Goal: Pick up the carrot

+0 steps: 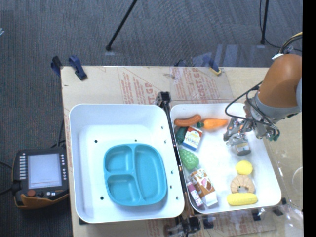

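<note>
The carrot [214, 124] is orange with a small green top at its left end and lies flat near the far wall of the right bin [222, 158]. A reddish-orange sausage [188, 120] rests just left of it. My gripper [240, 143] hangs over the right half of the same bin, to the right of the carrot and nearer the front, apart from it. No object shows between its fingers.
In the right bin lie a small carton [192, 138], a green knobbly item [188, 158], two snack packs [202, 187], a lemon [244, 168], a round biscuit [242, 184] and a yellow corn-like piece [242, 199]. The left bin [89, 132] holds a blue divided plate [135, 174].
</note>
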You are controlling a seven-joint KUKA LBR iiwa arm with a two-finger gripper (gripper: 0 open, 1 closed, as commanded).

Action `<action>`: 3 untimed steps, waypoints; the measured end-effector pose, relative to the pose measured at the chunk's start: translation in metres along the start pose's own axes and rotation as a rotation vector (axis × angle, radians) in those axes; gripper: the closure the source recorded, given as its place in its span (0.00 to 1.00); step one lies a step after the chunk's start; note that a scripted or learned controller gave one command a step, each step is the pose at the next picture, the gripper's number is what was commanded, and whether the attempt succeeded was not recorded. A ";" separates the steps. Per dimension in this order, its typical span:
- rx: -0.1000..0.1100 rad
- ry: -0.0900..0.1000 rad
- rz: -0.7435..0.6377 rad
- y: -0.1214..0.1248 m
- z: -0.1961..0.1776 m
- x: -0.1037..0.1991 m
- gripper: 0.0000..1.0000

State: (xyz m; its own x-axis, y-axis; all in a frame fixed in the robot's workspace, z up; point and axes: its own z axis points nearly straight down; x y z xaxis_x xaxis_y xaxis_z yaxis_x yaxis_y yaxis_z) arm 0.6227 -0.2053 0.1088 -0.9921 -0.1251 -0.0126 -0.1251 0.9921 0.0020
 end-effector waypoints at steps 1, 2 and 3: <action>-0.001 0.001 -0.001 0.001 0.001 0.000 0.00; 0.000 -0.006 -0.006 0.002 -0.010 -0.003 1.00; -0.001 0.011 -0.179 0.000 0.021 0.025 1.00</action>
State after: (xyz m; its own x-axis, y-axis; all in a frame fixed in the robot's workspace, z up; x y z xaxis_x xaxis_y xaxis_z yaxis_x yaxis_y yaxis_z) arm 0.5984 -0.2083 0.0874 -0.9540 -0.2997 -0.0015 -0.2997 0.9540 0.0019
